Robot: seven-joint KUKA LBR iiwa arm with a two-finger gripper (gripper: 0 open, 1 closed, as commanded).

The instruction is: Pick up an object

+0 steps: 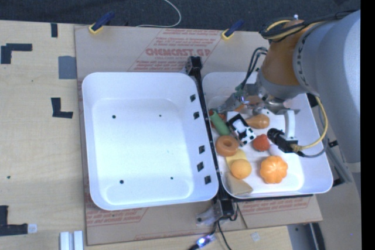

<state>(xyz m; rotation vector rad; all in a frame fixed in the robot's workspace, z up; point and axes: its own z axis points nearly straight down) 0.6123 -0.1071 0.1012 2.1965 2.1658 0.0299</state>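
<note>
The right bin (313, 184) holds several small toys. A green cylinder (220, 123) lies by its left wall, with a brown ring donut (227, 144) just below it. A black-and-white piece (240, 126) and a brown oval piece (258, 122) sit in the middle, next to a red ball (261, 142). Nearer the front are an orange ball (240, 169), a ribbed orange fruit (273, 169), a yellow wedge (236, 156) and a beige wedge (239, 185). My gripper (243, 103) is low in the bin's back part, just above the black-and-white piece and the brown oval.
The left bin (94, 88) stands beside the right one, divided from it by a black rail (202, 120). Both rest on a cardboard sheet (170, 50) held by clamps at the back. The arm's grey body covers the right bin's far right side.
</note>
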